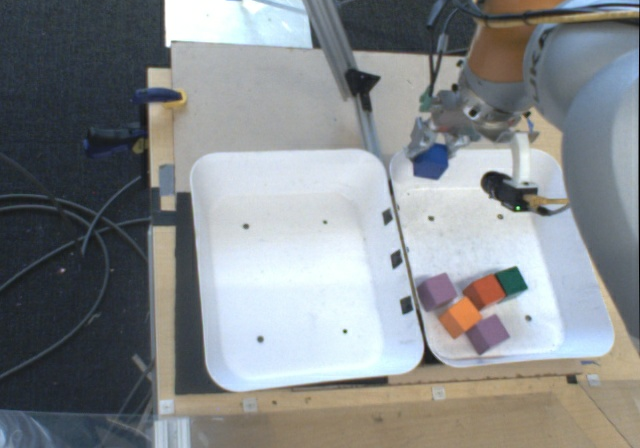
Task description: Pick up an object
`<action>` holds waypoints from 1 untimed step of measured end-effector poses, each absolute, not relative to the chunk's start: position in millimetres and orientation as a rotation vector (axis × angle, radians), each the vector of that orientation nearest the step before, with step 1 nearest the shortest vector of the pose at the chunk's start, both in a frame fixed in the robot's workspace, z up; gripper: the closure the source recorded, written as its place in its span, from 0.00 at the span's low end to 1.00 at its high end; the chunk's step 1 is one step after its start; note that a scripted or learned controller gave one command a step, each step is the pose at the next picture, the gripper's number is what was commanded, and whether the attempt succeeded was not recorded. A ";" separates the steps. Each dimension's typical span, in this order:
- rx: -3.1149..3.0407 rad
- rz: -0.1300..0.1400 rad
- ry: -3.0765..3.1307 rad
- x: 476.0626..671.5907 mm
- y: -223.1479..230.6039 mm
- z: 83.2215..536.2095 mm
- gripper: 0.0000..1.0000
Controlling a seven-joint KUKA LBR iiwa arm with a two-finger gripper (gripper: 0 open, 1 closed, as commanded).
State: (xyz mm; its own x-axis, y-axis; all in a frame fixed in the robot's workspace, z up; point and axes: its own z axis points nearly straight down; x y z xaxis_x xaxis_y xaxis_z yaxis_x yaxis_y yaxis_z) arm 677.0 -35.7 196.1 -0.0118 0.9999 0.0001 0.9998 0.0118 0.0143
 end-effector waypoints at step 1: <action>2.209 0.003 2.239 657.7 40.6 189.9 1.00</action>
